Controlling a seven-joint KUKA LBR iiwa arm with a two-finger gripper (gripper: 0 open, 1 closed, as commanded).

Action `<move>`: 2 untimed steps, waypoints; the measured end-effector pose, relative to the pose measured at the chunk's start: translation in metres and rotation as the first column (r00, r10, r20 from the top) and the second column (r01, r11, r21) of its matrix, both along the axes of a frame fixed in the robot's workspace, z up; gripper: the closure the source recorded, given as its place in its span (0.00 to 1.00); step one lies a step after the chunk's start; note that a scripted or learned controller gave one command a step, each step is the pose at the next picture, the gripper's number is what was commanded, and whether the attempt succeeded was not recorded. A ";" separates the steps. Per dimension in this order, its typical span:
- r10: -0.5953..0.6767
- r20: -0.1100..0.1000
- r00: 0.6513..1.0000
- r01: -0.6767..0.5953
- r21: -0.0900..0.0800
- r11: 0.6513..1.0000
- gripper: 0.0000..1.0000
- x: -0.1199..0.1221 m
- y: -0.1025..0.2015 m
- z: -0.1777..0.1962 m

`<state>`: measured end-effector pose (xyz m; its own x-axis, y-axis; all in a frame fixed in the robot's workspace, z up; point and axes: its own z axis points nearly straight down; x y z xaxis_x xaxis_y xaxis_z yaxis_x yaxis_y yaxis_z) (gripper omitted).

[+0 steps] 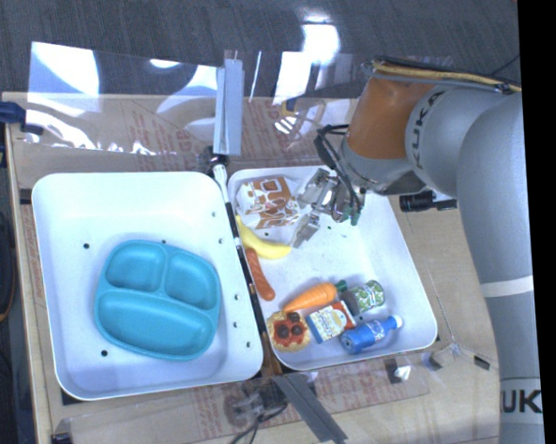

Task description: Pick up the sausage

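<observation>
The sausage (260,275), a thin reddish-orange stick, lies along the left wall of the right bin (402,256), just below a yellow banana (264,246). My gripper (311,221) hangs over the upper middle of that bin, up and to the right of the sausage and clearly apart from it. Its metal fingers point down-left toward the banana, and nothing shows between them.
A waffle-like brown and white item (266,202) sits at the bin's top left. A carrot (311,297), a berry tart (290,330), a green can (365,296), a small carton (328,321) and a blue bottle (369,334) crowd its bottom. The left bin (61,211) holds a blue divided plate (158,298).
</observation>
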<state>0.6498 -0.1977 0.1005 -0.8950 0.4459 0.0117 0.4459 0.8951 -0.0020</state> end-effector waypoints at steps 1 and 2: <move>-0.078 0.015 0.997 0.078 -0.014 0.997 0.00 -0.002 0.039 -0.006; -0.078 0.019 0.997 0.079 -0.024 0.997 1.00 -0.002 0.033 0.007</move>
